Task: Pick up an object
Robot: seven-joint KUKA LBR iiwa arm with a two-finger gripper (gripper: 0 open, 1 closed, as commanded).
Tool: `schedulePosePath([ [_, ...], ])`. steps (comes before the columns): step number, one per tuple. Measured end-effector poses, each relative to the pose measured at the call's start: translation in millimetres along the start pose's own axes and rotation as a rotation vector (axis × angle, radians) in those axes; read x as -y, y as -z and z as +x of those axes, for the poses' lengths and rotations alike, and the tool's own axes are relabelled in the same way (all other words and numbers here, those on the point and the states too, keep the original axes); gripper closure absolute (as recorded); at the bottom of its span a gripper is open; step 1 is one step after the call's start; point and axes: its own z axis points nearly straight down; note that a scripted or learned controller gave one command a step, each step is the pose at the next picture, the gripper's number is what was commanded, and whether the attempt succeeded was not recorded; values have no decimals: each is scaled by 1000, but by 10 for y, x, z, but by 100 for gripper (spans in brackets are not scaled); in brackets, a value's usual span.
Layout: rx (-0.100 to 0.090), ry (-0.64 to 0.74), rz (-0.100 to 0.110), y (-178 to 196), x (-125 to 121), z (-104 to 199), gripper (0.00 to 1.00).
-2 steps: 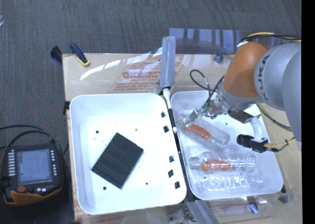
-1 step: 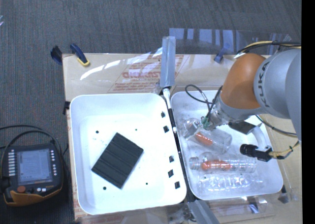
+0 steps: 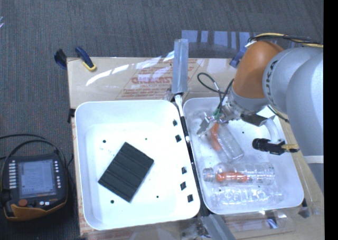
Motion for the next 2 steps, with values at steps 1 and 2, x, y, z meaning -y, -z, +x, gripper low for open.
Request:
schedulePosePath([
  [1,-3,4,5,56,-5,7,100],
  [2,-1,-39,5,975,-186,509,100],
])
